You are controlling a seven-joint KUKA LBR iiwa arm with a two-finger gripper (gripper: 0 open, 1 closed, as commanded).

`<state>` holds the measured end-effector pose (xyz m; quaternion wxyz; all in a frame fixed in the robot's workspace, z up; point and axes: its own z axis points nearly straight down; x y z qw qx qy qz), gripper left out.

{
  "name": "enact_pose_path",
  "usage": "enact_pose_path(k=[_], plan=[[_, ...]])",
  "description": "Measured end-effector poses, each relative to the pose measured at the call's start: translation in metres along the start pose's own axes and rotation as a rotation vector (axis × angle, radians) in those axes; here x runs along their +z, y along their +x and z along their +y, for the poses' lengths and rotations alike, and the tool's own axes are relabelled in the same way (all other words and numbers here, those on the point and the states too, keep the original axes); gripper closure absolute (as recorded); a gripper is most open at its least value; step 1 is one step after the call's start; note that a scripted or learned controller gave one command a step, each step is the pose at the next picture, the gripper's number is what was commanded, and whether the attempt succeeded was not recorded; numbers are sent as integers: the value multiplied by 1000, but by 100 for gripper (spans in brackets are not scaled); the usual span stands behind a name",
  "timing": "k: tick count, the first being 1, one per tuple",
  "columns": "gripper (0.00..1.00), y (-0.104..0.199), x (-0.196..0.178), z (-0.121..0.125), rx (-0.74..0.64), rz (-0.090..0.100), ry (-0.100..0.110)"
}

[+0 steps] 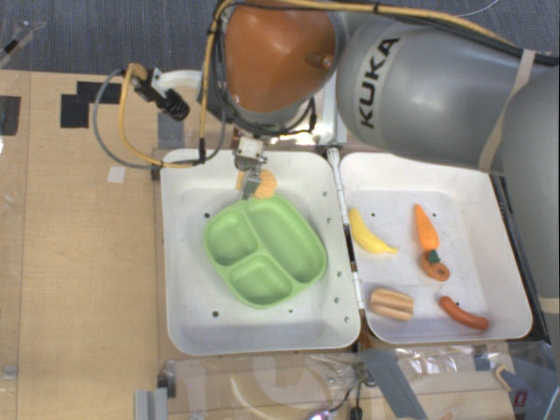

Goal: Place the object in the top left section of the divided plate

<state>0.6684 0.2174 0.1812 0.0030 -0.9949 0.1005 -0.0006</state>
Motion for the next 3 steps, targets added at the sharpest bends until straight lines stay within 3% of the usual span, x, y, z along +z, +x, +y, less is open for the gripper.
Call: enact_pose_path(k=[1, 2, 3], plan=[[100, -4, 50, -19, -1, -2, -1], [100, -3, 12, -19, 1, 2, 1], [100, -2, 1, -20, 9, 4, 7]])
